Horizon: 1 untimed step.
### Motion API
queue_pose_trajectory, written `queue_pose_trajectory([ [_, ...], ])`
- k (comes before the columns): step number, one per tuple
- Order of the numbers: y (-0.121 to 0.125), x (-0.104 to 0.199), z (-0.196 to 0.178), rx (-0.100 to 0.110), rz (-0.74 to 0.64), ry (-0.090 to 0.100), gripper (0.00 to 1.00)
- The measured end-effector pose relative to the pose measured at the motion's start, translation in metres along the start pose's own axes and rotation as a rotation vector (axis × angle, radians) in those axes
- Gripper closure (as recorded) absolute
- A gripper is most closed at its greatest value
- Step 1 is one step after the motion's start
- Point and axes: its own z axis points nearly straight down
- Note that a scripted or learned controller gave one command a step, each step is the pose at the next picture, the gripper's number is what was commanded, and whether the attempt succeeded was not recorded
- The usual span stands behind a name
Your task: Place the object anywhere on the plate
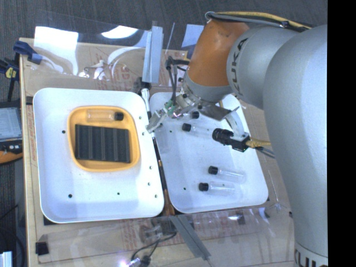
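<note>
A clear tube (104, 115) with a black cap lies on its side on the plate (103, 163), along the plate's far rim, with its cap pointing to the right. The plate is yellow with rounded corners, and a dark ribbed panel (103, 143) fills most of its middle, just beside the tube on the near side. The plate sits in the left bin (55, 193), a shallow white tray with some small dark dots on its floor. The right bin (183, 196) stands just beside it and touches it along the middle edge. In the right bin there are two more tubes with black caps: one tube (225, 174) and, near it toward the front, another tube (216, 188), both lying flat and almost parallel. Two small black caps (187, 127) lie further back in this bin, near the claw. A black part with a yellow tip (231, 139) reaches over the right side of this bin. The arm (278, 93) comes in from the right, big and grey, and its orange band (217, 52) is above the wrist. The claw (168, 112) hangs over the far left corner of the right bin, near the edge between the two bins, well apart from the tube on the plate. I cannot tell how the claw stands, and nothing is seen in it. Both bins rest on the bench (83, 241).
</note>
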Motion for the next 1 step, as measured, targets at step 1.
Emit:
queue_pose_trajectory([
  [1, 0.0194, 0.0181, -0.0011, -0.002, -0.042, 0.000, 0.00],
])
